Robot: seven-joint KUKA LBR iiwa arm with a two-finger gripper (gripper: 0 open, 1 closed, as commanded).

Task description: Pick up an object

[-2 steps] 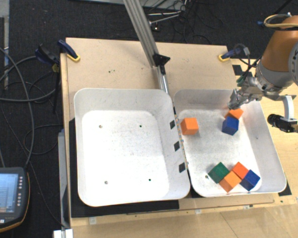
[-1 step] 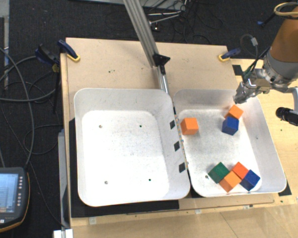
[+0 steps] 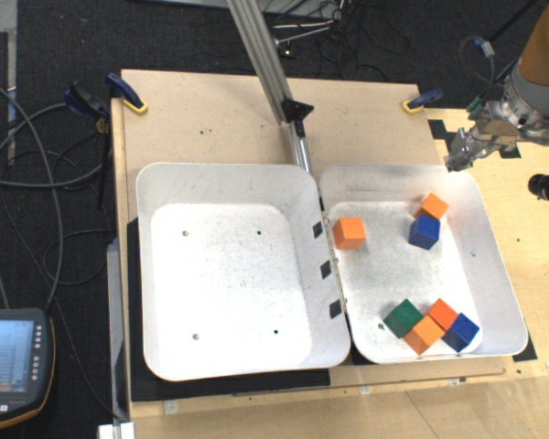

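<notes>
- The grey KUKA arm (image 3: 540,80) carries a broad orange band (image 3: 542,48) above its wrist.
- A dark cable with a blue fitting (image 3: 483,48) runs alongside it.
- Its metal wrist head (image 3: 489,135) looks silvery, with black parts beneath.

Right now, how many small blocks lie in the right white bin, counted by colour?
Orange small blocks: 4, at and
Blue small blocks: 2, at and
Green small blocks: 1, at
Total: 7, all in the right white bin
</notes>
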